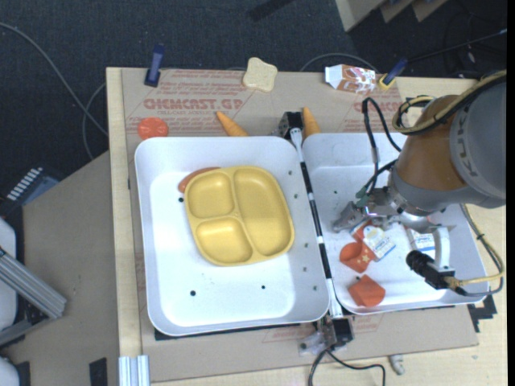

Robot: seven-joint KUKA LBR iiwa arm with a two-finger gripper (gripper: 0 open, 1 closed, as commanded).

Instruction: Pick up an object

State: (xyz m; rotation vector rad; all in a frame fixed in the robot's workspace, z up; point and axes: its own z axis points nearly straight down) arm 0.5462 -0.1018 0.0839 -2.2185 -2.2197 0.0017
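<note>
Two white bins (161,240) rest on a cardboard-covered counter (193,95) — dark carpet (72,39) around; end effector (376,214) state I cannot tell.

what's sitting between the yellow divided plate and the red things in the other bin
In the camera view, between the yellow plate and the red pieces run the two bins' touching rims, with a strip of bare white bin floor on each side.

The arm (475,147) is showing a thick, rounded grey casing, with a broad orange band (426,155) wrapping it above the wrist. Below the band, a grey metal wrist section is narrowing toward the pincer (362,213). Black cables are looping beside the band, and a yellow cable is curling just above it.
</note>
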